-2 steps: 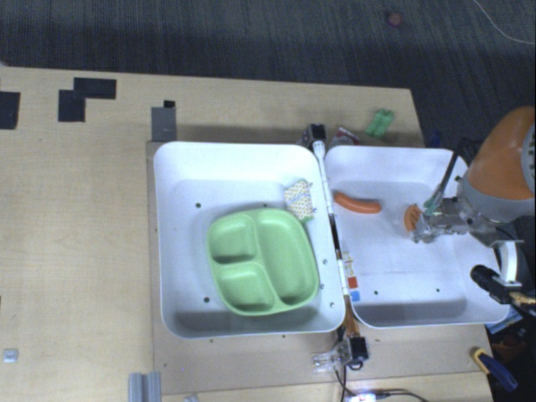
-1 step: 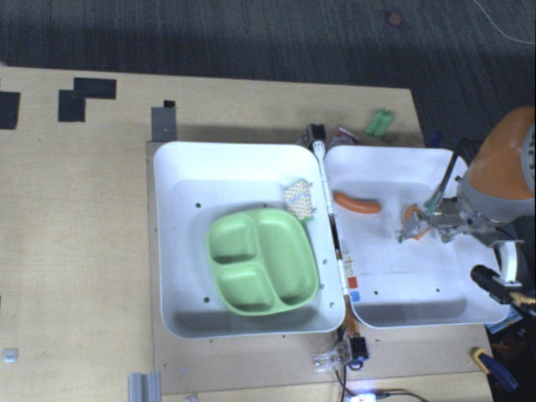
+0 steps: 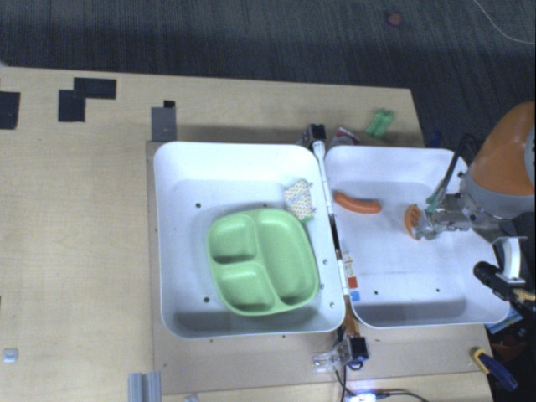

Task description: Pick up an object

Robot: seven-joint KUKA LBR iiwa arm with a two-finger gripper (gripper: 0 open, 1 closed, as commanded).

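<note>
1. Over the right white bin [image 3: 394, 304], toward its right edge, the two-finger metal gripper [image 3: 429, 224] is hanging low on the grey arm with the orange band [image 3: 507, 162].
2. Small round orange object [image 3: 412, 219] is sitting just at the gripper's tips, touching or nearly so; a grip cannot be confirmed, and the jaw state cannot be told.
3. Progress: nothing is being lifted clear; the pick looks not yet done.
4. Orange-red sausage-shaped toy [image 3: 358, 203] is lying near the bin's upper-left corner, apart from the gripper.
5. Green three-compartment plastic plate [image 3: 262, 260] and a small patterned cloth piece [image 3: 298, 198] are occupying the left white bin [image 3: 180, 224].
</note>
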